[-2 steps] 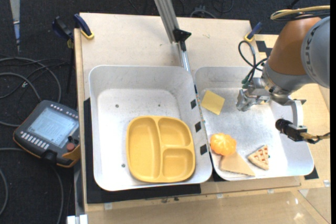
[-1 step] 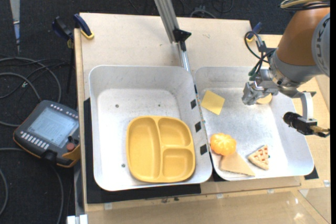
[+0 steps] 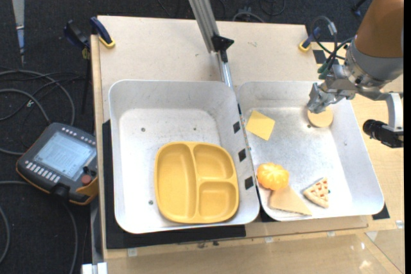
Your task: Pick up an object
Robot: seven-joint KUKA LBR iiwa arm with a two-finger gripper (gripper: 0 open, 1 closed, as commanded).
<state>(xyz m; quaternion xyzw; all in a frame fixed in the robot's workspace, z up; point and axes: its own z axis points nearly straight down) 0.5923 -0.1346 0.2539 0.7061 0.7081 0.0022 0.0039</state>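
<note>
Nearest the camera, along the front of the right bin (image 3: 359,157), lie a pizza-slice toy (image 3: 317,192), a tan wedge (image 3: 287,202) and an orange fruit (image 3: 273,176), the fruit resting against the wedge's upper corner and close to the wall shared with the left bin (image 3: 128,138); that left bin carries a yellow divided tray (image 3: 196,191) toward its front; farther back in the right bin a yellow cheese-like square (image 3: 260,125) lies flat near the divider, well apart from the front cluster; at the back right of the same bin a pale round disc (image 3: 320,118) sits on the floor, and the gripper (image 3: 319,102) is low directly over it, its tips at or touching the disc's far edge; whether the jaws are apart or together cannot be told from this slant, since the wrist hides the tips, and nothing shows the disc held between them; the grey arm (image 3: 379,29) reaches in from the right above the tabletop (image 3: 167,48); by my reading the step in hand is the descent or the grasp on the disc, with no lift begun; the next move calls for a firm closure on a thin flat piece, which may slip out or stay pressed to the floor, then a straight rise clear of the bin's right wall.
</note>
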